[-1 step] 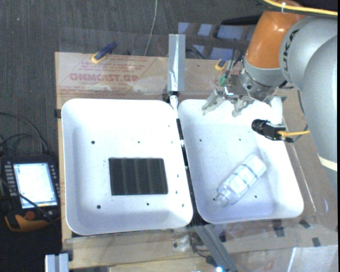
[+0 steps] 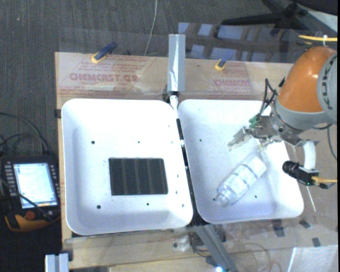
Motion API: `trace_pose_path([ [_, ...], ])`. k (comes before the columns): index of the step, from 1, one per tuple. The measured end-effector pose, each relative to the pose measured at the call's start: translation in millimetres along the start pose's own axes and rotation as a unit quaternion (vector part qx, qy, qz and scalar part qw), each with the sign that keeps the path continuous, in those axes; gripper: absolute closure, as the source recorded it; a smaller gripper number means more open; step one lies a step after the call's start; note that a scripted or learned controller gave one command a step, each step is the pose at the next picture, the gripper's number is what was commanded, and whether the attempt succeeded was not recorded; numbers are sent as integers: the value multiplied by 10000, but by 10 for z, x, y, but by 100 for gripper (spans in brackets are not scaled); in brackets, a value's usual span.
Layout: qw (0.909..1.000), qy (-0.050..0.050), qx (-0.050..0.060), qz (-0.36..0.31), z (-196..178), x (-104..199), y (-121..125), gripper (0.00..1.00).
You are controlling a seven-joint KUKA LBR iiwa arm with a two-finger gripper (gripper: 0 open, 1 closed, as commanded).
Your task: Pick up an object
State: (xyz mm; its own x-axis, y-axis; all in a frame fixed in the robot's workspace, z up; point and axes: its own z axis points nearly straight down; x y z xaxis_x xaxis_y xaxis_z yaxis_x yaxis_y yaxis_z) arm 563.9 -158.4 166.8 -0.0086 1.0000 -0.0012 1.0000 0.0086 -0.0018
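Note:
A clear plastic bottle (image 2: 241, 181) lies on its side in the right bin (image 2: 209, 123), slanting from the lower left up to the right. My gripper (image 2: 248, 143) hangs just above the bottle's upper end, under the grey wrist with the orange band. Its two metal fingers (image 2: 235, 141) are spread apart with nothing between them, so it is open. In the left bin (image 2: 79, 123) a dark grey ribbed rectangular block (image 2: 137, 176) lies flat near the middle.
The two bins touch along a raised central rim (image 2: 181, 152). A black cable connector (image 2: 297, 171) hangs off the arm over the right bin's right edge. A handheld controller (image 2: 28, 186) sits on the floor left of the bench.

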Motion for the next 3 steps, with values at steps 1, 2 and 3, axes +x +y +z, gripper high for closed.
trace_pose_path([
  [1, 9994, 5, 0, 354, 20, -248, -739, 0],
  [2, 9997, -34, -162, -155, 593, -173, -364, 0],
  [3, 9976, 0, -6, 692, -375, -171, -798, 0],
])
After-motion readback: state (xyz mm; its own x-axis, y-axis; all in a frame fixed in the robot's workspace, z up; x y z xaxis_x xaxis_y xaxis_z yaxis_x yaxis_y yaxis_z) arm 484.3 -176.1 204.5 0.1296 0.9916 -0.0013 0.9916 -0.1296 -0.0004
